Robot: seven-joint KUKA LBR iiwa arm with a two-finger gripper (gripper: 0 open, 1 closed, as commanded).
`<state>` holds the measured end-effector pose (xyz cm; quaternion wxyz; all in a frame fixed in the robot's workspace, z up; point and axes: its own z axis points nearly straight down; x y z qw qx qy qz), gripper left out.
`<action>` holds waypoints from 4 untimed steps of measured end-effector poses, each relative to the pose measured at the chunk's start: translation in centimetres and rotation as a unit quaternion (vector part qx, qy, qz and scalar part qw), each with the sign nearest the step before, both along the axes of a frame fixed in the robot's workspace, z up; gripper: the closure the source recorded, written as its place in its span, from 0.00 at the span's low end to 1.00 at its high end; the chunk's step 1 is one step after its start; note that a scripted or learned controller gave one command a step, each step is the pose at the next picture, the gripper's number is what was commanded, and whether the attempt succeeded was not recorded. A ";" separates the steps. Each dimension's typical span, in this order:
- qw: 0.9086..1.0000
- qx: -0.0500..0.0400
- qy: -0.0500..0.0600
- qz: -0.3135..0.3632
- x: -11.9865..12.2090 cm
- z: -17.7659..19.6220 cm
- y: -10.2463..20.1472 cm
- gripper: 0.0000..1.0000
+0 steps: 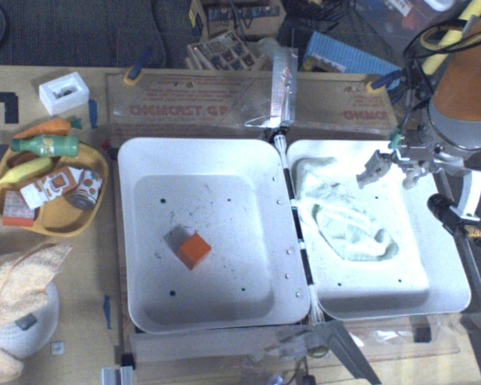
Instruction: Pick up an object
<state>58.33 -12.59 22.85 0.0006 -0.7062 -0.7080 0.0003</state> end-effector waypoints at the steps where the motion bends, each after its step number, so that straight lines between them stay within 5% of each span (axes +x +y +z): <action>1: 1.000 0.000 -0.001 -0.018 -3.9 -8.5 -4.5 0.00; 2: 1.000 -0.001 -0.006 0.026 -6.2 -13.9 -6.2 0.00; 3: 1.000 -0.001 -0.008 0.023 -6.1 -12.8 -6.4 1.00; 4: 1.000 -0.001 -0.008 0.023 -6.1 -12.8 -6.4 0.00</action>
